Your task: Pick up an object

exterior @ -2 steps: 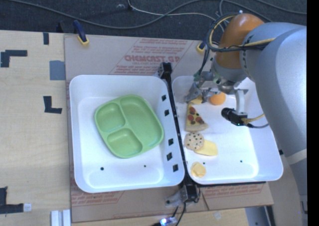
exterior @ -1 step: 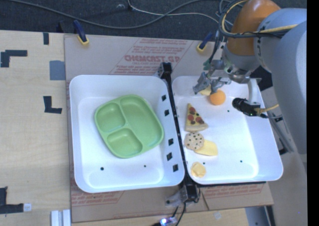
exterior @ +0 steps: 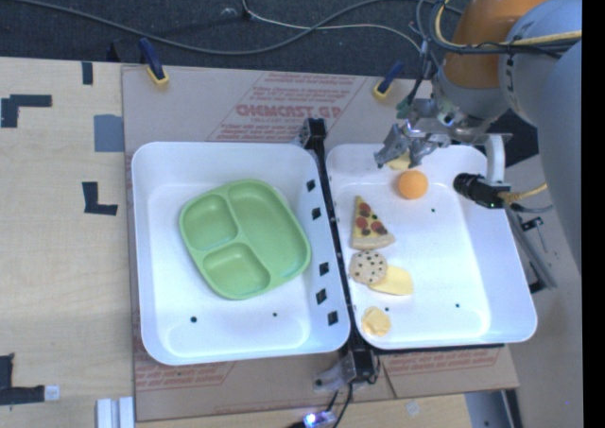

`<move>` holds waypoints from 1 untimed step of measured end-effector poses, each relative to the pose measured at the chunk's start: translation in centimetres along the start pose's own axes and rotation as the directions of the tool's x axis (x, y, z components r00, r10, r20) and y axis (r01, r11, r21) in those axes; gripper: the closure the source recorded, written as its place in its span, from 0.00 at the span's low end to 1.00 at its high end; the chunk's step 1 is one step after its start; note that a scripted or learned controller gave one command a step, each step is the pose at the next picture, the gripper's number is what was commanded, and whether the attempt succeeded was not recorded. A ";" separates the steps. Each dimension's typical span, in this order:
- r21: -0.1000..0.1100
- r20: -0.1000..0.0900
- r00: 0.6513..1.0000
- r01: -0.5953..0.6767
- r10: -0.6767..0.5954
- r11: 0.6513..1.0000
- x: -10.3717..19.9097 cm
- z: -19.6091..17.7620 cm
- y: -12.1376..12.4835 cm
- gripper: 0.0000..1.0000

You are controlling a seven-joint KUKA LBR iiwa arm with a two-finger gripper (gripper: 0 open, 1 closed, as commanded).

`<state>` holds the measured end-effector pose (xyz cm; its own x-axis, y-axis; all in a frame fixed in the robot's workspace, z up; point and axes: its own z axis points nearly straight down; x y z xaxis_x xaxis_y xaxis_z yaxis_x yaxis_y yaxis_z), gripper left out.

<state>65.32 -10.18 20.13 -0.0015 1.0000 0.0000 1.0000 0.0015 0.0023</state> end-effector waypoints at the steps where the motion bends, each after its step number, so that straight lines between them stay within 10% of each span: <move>1: -0.001 0.000 1.000 0.000 0.000 1.000 0.1 -5.2 0.1 1.00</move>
<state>65.38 -10.13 25.37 -0.0017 1.0000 -0.0001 1.0000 0.0017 0.0028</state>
